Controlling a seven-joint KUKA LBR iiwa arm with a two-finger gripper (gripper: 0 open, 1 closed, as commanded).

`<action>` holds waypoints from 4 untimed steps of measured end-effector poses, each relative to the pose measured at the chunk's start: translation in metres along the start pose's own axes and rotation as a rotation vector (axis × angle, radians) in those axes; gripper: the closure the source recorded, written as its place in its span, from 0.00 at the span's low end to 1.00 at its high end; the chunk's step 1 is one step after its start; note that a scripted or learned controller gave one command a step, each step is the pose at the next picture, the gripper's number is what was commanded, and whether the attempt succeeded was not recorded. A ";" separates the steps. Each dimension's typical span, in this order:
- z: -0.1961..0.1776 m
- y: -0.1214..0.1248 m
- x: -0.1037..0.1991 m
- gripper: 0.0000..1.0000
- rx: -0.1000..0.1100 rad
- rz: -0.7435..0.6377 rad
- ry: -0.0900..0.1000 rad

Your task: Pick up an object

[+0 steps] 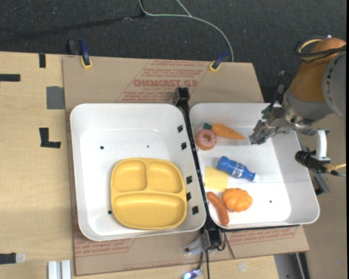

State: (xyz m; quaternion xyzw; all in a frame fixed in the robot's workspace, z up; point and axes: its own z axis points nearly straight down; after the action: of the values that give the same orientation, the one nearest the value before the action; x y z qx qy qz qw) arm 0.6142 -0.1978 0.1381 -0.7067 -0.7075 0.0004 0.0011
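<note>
The dark two-finger gripper hangs low over the upper right part of the right-hand shallow white bin, below the arm's grey wrist and orange band; whether it is released or clenched cannot be told from this slant, and nothing is seen in its grasp.

Just beside it, toward the bin divider, lies the orange plastic carrot with a green stub. Its long axis runs nearly straight away from the gripper, the pointed tip nearest and the green end farthest. That makes it the likeliest target, and a grasp would probably need to close across that axis.

Beyond the carrot's far end sits a pink ring-shaped toy doughnut. Further toward the near edge lie a blue plastic bottle with a white cap, a pale yellow block, a small orange pumpkin and a red sausage-shaped toy. Well apart, in the left white bin, rests a yellow divided plastic plate.
</note>
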 end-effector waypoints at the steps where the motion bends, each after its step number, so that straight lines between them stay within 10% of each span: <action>1: -0.043 -0.007 0.002 1.00 0.000 0.000 0.000; 2: -0.070 -0.006 0.002 1.00 0.000 -0.001 0.000; 4: -0.050 -0.020 0.117 1.00 0.006 -0.005 0.002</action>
State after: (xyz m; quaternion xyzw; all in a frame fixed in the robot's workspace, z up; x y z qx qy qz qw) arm 0.5945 -0.0811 0.1879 -0.7048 -0.7094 0.0019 0.0037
